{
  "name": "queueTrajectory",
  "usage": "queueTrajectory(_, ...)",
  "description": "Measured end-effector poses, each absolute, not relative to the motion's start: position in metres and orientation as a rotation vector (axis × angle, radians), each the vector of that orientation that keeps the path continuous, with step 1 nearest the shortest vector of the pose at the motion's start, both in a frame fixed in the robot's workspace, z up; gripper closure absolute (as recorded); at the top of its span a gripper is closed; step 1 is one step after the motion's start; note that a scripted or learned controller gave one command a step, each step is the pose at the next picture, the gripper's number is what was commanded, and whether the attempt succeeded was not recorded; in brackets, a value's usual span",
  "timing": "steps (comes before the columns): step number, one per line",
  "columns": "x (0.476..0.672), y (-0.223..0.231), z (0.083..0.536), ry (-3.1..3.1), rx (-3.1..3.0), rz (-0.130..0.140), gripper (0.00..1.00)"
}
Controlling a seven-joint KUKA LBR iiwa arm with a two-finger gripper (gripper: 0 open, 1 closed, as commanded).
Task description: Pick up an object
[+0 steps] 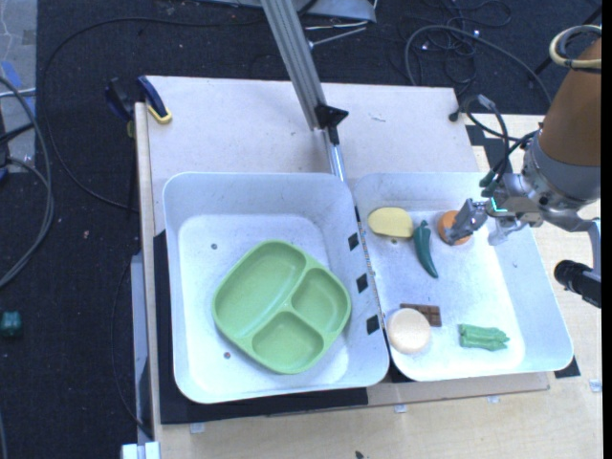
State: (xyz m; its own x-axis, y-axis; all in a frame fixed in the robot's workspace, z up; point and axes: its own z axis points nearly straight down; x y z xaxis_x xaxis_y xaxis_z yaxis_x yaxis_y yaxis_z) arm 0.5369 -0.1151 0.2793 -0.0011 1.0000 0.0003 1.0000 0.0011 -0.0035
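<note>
The right bin [535, 299] holds several small items. A yellow lemon-like piece [390, 222] lies at its far left, with a dark green pepper [425, 250] just to its right. My gripper [471, 220] hangs low over the bin's far side, right against a small orange object [449, 228], partly covering it. At the bin's near side a cream round piece [409, 334] lies against a brown block [422, 313]. A green leafy piece [483, 337] lies to their right.
The left bin [191, 256] holds a light green divided plate [282, 304]. A slanted metal pole [298, 55] rises from behind the bins' shared wall. Cables lie on the dark floor around the bench.
</note>
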Motion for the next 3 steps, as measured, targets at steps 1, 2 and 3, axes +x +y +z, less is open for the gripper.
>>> queueTrajectory(1,0.538,-0.115,0.281,-2.223,-2.22,0.001,0.0)
queueTrajectory(2,0.541,-0.124,0.225,-2.219,-2.221,0.004,0.0)
queueTrajectory(3,0.548,-0.125,0.179,-2.219,-2.22,0.003,0.0)
